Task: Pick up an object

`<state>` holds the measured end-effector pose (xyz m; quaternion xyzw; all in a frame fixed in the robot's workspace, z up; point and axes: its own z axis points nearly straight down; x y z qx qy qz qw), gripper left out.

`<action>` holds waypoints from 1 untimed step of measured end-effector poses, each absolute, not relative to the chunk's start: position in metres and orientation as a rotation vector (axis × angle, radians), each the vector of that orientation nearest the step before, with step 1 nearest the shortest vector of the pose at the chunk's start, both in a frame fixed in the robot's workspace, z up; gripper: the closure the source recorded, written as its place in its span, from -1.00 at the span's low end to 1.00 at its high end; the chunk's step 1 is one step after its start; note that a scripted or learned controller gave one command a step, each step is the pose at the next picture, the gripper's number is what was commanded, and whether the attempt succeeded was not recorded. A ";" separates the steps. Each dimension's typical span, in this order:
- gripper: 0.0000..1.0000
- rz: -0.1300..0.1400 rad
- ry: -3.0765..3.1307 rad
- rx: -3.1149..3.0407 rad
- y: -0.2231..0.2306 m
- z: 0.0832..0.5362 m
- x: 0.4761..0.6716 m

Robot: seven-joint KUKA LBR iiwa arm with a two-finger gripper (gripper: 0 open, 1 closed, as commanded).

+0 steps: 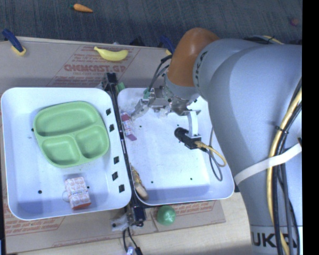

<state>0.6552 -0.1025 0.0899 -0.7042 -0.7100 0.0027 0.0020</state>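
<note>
My gripper (143, 104) is low over the far left corner of the right bin (170, 190), under the orange band of the arm. Just in front of it and to its left, a small pink and white packet (128, 126) lies against the bin's left wall. A tan, elongated item (139, 186) rests at the right bin's near left corner. In the left bin (13, 158) sit a green divided plate (71, 133) and a small red and white box (77, 192).
A black divider with clips (118, 142) runs between the bins. Outside them, a yellow banana (111, 52) lies on the cardboard at the back and a green ball (166, 215) sits at the front. The grey arm covers the right side.
</note>
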 end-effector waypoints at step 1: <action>1.00 0.006 -2.233 -2.206 -0.102 0.102 0.657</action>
